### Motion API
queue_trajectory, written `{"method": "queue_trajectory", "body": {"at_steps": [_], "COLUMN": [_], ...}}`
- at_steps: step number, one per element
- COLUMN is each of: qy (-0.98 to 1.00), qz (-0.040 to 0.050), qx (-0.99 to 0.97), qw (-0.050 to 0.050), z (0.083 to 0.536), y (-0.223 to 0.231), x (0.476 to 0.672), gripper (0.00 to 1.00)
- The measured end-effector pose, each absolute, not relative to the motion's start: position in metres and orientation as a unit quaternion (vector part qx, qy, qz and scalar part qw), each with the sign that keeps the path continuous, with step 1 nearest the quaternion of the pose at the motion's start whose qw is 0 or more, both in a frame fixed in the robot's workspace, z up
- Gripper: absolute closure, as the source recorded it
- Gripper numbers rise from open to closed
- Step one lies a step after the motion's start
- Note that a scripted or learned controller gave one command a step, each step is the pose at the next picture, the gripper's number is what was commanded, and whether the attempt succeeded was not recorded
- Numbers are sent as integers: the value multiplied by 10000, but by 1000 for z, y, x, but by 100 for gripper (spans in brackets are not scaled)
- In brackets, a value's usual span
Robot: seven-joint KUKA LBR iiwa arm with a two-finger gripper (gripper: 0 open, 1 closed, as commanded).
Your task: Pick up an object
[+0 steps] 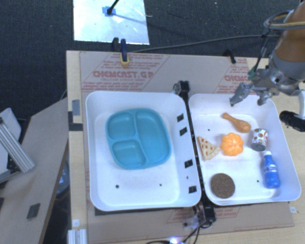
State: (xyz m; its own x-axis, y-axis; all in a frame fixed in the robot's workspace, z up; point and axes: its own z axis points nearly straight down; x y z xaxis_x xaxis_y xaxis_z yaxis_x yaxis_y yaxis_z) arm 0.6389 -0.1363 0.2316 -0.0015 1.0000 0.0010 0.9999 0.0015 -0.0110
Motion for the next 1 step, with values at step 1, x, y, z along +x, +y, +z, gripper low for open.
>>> {"method": "queue_trajectory", "body": {"at_steps": [1], "qy": [-7083], "qz": [-3], "qx": [-7059], "qw": [-8], "z": [240], "y": [-136], "x": [641], "gripper": [0]}}
